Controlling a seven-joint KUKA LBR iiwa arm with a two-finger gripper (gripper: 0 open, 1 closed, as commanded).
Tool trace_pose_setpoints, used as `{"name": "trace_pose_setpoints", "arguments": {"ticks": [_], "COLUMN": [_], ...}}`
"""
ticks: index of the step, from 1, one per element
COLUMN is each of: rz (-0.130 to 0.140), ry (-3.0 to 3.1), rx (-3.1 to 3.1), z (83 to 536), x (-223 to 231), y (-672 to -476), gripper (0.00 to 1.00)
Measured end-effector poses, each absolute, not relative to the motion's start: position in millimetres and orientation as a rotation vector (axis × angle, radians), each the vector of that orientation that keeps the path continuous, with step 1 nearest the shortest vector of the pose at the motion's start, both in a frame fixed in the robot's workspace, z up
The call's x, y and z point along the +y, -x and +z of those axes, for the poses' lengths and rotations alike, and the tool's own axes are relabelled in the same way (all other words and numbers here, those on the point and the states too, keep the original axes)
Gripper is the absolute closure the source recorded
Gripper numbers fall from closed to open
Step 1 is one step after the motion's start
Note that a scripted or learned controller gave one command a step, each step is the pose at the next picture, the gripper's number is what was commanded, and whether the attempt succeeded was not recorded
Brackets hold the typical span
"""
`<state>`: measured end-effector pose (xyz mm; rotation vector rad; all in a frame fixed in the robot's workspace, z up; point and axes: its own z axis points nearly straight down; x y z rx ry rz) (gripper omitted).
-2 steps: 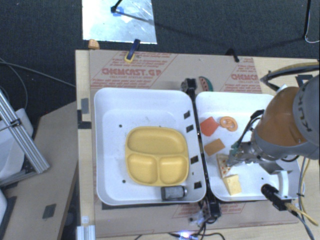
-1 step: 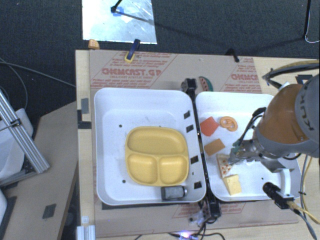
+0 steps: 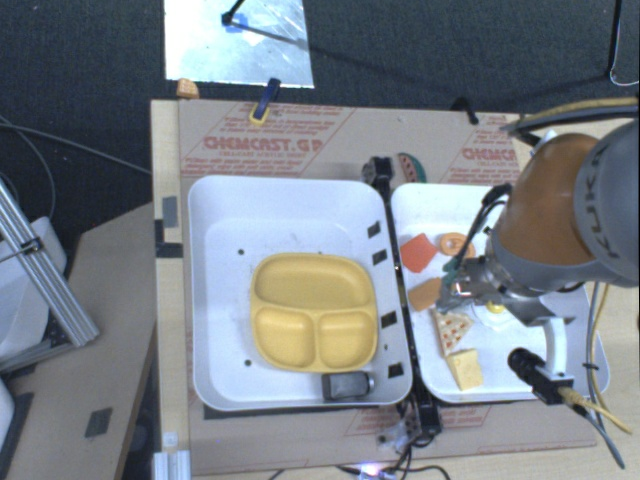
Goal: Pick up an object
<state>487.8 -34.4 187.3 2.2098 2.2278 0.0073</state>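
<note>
My gripper [image 3: 456, 286] hangs low over the middle of the right bin [image 3: 432, 200], under the orange and grey wrist. Just left of it lies a brown bread-like piece [image 3: 425, 292]. A pizza slice [image 3: 453, 332] sits right below the gripper and a pale cheese block [image 3: 465, 369] lies nearer the front wall. A red piece [image 3: 417, 252] and a small orange piece [image 3: 452, 241] rest behind the gripper. The arm partly hides a small yellow item [image 3: 495, 309]. Nothing in the view reveals an object in the gripper.
The left bin [image 3: 215, 268] holds a yellow divided plate [image 3: 314, 310] and a dark grey block [image 3: 347, 385] at its front wall. A black divider [image 3: 395, 278] runs between the bins. The arm's body covers the right bin's right half.
</note>
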Motion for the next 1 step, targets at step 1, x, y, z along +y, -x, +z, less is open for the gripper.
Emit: {"name": "trace_pose_setpoints", "arguments": {"ticks": [1], "rz": [0.010], "ry": [-2.206], "rx": [2.231], "z": [228.4], "x": [22.5], "y": [-525.9], "gripper": [1.00]}}
